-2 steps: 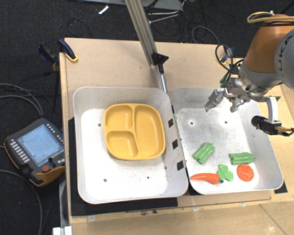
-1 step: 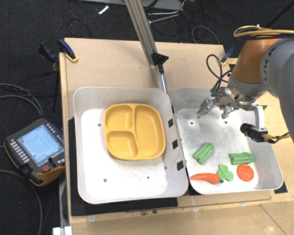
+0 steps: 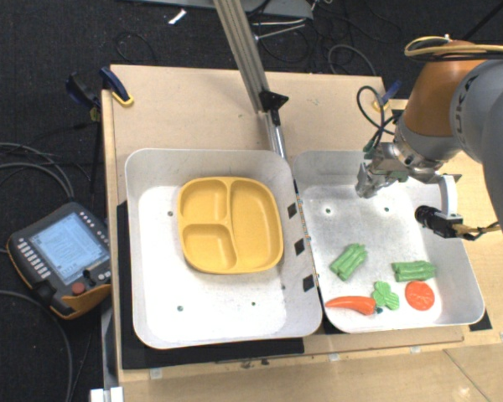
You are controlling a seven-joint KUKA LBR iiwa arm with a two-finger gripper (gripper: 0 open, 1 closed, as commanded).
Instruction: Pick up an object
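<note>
My gripper (image 3: 367,184) hangs over the back of the right bin (image 3: 335,167), with nothing seen between its fingers. Near that bin's front lie several toy foods: a green pod (image 3: 349,260), a second green piece (image 3: 414,270), a red round tomato (image 3: 419,296), a small green sprig (image 3: 386,296) and an orange-red carrot (image 3: 352,305). The nearest of them, the green pod, lies well in front of the gripper.
A yellow three-part plate (image 3: 231,224) sits in the left bin (image 3: 151,224). A slanted metal pole (image 3: 243,40) rises behind the bins. A teach pendant (image 3: 60,258) lies on the floor at left. Black clips (image 3: 300,224) line the edge between the bins.
</note>
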